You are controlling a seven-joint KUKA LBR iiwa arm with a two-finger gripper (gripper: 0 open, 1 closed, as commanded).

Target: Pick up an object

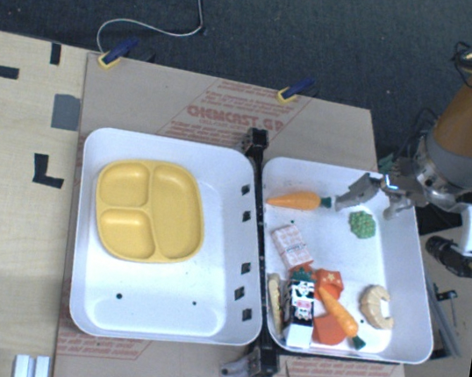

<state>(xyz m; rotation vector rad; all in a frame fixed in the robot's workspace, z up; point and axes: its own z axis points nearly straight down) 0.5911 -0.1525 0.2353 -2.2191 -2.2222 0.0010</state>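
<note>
We saw the objects all lying in the right bin (403, 281). An orange carrot (294, 200) lay flat near its far left corner, a green broccoli floret (361, 223) toward its far right, a pale packet (292, 244) mid-left, a second carrot (337, 311) slanted near its front, a bagel-like piece (375, 306) by its right wall.

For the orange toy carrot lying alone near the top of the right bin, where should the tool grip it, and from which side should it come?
Grip the orange toy carrot across its thick middle, coming straight down from above. It lies flat, running left to right with its green tip toward the tool, so the fingers would best close across its narrow width. The white floor of the right bin around it looks free enough for both fingers.
</note>
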